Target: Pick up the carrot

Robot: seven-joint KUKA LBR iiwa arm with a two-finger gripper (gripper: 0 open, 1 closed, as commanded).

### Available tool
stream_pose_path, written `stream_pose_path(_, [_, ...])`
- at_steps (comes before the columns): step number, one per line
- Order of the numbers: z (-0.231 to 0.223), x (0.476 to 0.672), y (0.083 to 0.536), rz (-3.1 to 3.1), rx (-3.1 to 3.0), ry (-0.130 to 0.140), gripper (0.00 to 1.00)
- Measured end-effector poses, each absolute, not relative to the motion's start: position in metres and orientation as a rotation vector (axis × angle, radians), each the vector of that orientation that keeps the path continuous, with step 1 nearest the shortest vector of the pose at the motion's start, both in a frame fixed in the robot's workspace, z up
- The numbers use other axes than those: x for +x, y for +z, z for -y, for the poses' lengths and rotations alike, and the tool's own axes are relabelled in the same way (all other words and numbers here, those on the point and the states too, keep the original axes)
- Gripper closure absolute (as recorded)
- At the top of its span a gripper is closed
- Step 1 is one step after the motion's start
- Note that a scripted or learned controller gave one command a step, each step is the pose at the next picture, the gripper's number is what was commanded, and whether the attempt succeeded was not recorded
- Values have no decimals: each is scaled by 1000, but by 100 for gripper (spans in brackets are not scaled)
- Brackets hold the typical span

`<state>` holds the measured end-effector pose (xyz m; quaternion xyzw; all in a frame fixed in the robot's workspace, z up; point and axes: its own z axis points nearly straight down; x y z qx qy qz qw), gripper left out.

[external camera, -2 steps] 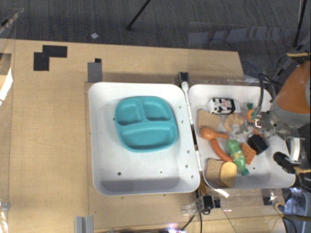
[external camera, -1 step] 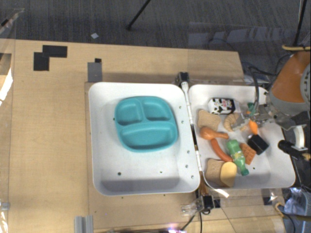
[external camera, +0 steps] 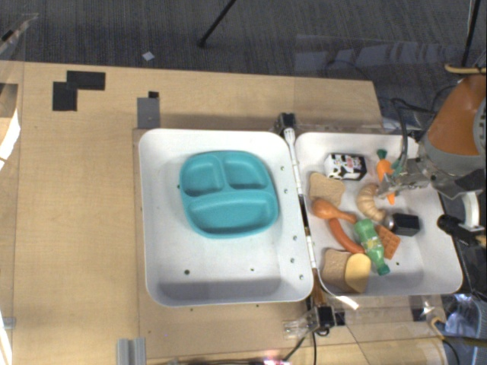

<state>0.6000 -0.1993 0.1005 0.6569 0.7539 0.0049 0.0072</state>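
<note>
Light wood surface (external camera: 84, 226), dark carpet beyond, black tape marks at far left. Left bin (external camera: 160, 280) holds a teal divided plate (external camera: 227, 192). Right bin (external camera: 434, 276) holds toy food: bread slices, croissant, sausage, green bottle, cow-print carton (external camera: 346, 166), small black block. Arm enters from right. Tool (external camera: 393, 179) sits over the right bin's upper part, clamped on the carrot (external camera: 389, 175): small, orange with green top, seen between the fingers, next to the croissant (external camera: 368, 199).
</note>
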Motion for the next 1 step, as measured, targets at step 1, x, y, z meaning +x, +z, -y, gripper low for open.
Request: stream_pose_path(1, [159,574,147,-2592,1762,6,100])
